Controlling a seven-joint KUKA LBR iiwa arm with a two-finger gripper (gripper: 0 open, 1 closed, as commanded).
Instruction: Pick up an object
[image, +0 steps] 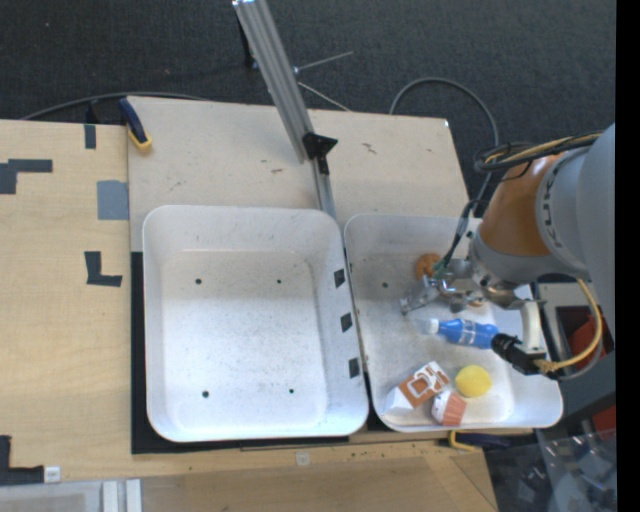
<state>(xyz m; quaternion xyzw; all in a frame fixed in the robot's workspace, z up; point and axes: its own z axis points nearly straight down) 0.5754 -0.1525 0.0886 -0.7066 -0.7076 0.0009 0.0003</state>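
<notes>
We cannot tell how the pincer (420, 300) stands; it is too small and blurred. Just behind it, the arm (520, 225) hides most of an orange thing (428, 265). The arm's far end is cut off at the right edge.

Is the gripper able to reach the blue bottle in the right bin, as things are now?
Probably yes. The gripper hangs inside the right bin, just above-left of the blue bottle. The bottle lies on its side with nothing on top; the yellow ball and orange-white carton sit apart, nearer the front.
</notes>
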